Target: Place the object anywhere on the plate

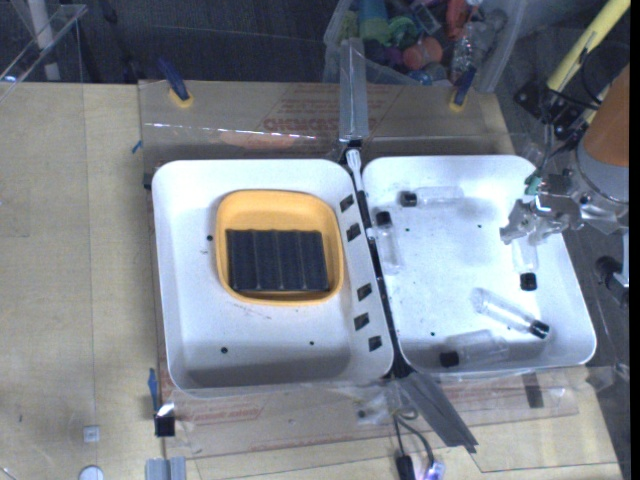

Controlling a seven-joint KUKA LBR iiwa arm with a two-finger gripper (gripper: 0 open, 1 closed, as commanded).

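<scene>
A yellow plate (228,220) lies in the left bin (185,268), with a dark ridged rectangular block (278,260) resting on it. Several clear tubes with black caps lie in the right bin (450,248): one at the back (432,198), one by the divider (387,244), and two near the front (505,314) (472,348). My gripper (528,223) hangs over the right bin's right side. Directly below it is another clear tube (524,264), its black cap toward the front. I cannot tell whether the gripper is touching that tube.
A divider with black clips (362,268) runs between the two bins. A clear box of colourful toys (420,18) stands behind the bins. Cables and the arm's body crowd the right edge (600,138).
</scene>
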